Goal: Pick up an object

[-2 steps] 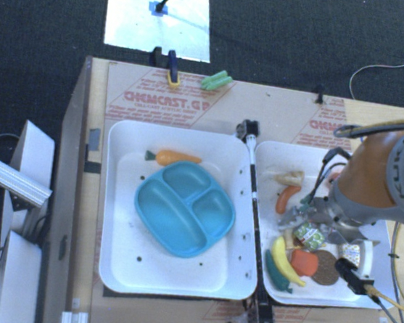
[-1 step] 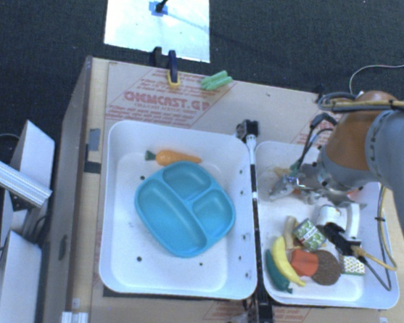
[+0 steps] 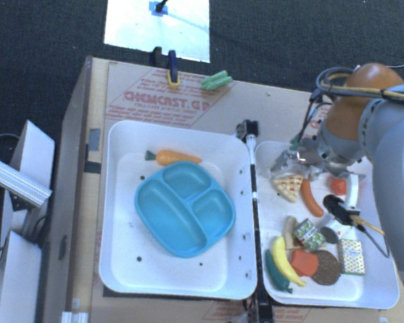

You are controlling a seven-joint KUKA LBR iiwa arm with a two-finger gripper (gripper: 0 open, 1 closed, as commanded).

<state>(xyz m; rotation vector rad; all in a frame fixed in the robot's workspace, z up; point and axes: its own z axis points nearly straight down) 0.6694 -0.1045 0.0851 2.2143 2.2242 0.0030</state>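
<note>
Gripper (image 3: 295,161) low over the far end of the right bin (image 3: 383,289), arm coming in from the right. Fingers: cannot tell whether apart or together, wrist hides them. Nothing visibly held.

Nearest candidate: pizza slice (image 3: 287,185), just beside the gripper, flat on the bin floor. Sausage (image 3: 312,198) lies close alongside it.

Risks, as I judge them:
- Slice is thin and flat, so the fingers may skate over it or close on air.
- Sausage so near could get nudged or pinched along with it.
- Bin's inner wall and the divider (image 3: 252,200) are close; a sideways approach might clip them.

Left bin (image 3: 113,256) with blue plate (image 3: 184,207) and carrot (image 3: 175,158) sits well apart.
</note>
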